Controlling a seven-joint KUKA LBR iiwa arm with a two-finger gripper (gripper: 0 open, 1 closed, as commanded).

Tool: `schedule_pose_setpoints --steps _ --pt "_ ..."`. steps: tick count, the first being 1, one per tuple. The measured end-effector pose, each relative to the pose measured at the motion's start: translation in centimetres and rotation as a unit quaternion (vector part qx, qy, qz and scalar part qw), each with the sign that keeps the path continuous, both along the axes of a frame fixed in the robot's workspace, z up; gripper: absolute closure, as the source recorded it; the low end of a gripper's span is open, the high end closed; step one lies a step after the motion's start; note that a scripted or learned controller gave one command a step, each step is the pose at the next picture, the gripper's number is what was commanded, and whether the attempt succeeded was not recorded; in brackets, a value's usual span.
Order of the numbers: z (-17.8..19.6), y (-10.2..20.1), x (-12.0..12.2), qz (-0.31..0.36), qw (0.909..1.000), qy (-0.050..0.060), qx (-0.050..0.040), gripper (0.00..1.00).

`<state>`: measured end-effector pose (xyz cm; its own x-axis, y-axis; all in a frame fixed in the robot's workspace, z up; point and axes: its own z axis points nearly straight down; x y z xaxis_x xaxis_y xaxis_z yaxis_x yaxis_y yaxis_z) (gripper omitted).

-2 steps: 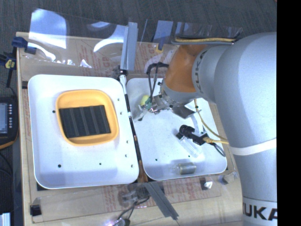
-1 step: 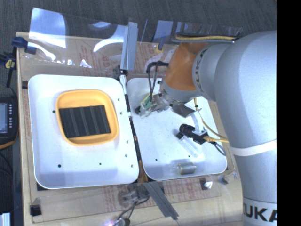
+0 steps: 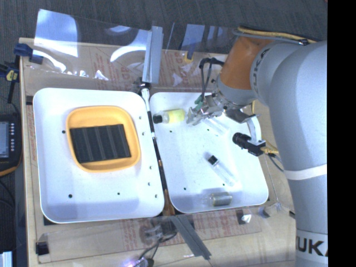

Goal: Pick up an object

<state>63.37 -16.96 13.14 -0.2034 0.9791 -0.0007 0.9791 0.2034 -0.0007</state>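
While arm (image 3: 289, 93) reaches left | end effector (image 3: 198, 114) seemingly beside yellow bottle (image 3: 169, 116)

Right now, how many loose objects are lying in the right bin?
3: a yellow-green bottle near the far left corner, a clear tube mid-bin, a clear vial by the near wall. The arm may hide more.

Robotics lab bench: a wooden bench (image 3: 83, 235) carries two white bins (image 3: 55, 199), clear guard panels (image 3: 55, 29) at its back, a KUKA arm (image 3: 300, 127) and a pendant (image 3: 8, 141) at left.
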Motion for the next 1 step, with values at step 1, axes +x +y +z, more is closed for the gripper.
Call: schedule_pose_setpoints --steps 1 --pt "-1.77 -3.49 2.35 -0.006 1.0 0.0 0.0007 1.0"
